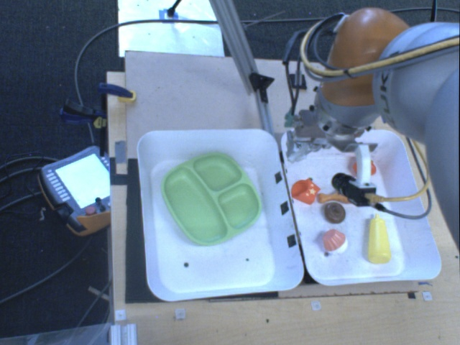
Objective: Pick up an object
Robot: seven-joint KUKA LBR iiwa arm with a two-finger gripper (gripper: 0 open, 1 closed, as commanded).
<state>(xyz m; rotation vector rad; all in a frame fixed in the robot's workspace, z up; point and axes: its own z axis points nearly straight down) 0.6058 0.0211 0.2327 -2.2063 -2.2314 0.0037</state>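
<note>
Grey arm's gripper (pixel 307 144) over upper-left corner of right white bin (pixel 424 257); open or closed, cannot tell. Likely target: small orange plastic toy (pixel 305 190), just below gripper in view, near brown round disc (pixel 334 212). Centre over toy, descend straight, keep off bin wall.

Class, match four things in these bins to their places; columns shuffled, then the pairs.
1 green divided plastic plate
2 yellow plastic squeeze bottle
3 small orange plastic toy
4 brown round disc

a right bin, by its left wall
b left bin, middle
c right bin, between toy and bottle
d right bin, nearer its right wall

Pairs: 1b, 2d, 3a, 4c.
</note>
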